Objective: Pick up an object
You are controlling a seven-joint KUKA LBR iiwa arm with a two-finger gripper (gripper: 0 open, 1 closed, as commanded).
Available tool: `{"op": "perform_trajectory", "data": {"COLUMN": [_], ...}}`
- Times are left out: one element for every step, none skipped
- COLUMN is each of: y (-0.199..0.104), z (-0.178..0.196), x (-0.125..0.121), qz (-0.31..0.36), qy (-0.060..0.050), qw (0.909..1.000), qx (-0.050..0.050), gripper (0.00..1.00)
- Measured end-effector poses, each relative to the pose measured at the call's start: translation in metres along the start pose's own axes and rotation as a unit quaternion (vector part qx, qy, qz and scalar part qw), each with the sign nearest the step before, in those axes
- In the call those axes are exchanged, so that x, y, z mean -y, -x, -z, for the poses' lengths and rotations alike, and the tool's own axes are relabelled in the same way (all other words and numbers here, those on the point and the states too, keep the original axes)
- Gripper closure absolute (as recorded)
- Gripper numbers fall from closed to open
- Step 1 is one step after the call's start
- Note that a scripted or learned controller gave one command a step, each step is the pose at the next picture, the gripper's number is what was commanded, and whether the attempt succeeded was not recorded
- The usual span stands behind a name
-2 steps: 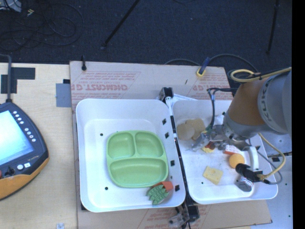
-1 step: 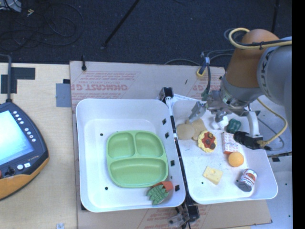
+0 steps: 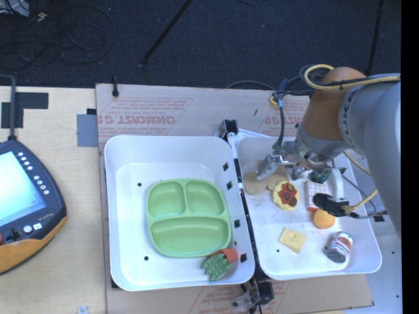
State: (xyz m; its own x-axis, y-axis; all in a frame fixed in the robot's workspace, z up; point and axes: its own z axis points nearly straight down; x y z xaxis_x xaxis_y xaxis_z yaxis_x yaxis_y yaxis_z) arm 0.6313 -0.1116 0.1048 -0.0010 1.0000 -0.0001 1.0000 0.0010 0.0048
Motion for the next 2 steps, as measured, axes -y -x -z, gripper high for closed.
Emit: {"op": "perform_trajectory", "data": {"y": [0.038, 0.033], "z": [-0.010, -0.015], "x": [0.030, -0.015], "qz": [-0.001, 0.000], "qy": [0.005, -0.002], "qw": [1.0000, 1.0000], "qx": [-0.001, 0.000], "gripper": [0.00, 0.00]}}
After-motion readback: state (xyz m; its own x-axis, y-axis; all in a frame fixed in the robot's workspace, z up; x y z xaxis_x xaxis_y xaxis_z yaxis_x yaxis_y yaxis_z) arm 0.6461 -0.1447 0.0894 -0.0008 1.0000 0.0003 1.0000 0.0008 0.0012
